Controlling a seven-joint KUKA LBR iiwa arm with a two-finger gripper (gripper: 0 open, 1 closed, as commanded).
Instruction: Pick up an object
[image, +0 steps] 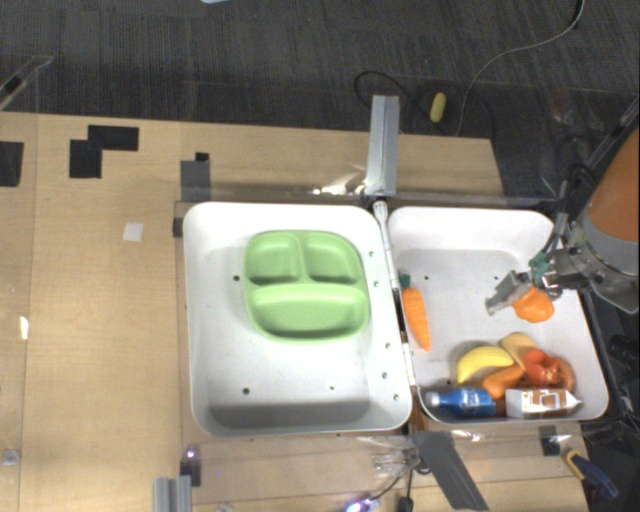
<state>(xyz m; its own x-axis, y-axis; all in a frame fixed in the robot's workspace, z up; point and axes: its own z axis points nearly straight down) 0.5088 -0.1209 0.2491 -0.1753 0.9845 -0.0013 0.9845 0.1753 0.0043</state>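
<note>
tool (522, 291) clamped on small orange object (535, 306), raised over right bin (460, 235), banana (482, 362) below

Green divided plate (304, 283), orange carrot (415, 318), yellow banana (482, 361), blue bottle (462, 402), two white bins (205, 330).

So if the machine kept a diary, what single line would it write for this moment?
arm: over right bin | gripper: beside small orange object, hold unconfirmed | carrot: by divider | left bin: green tray
</note>
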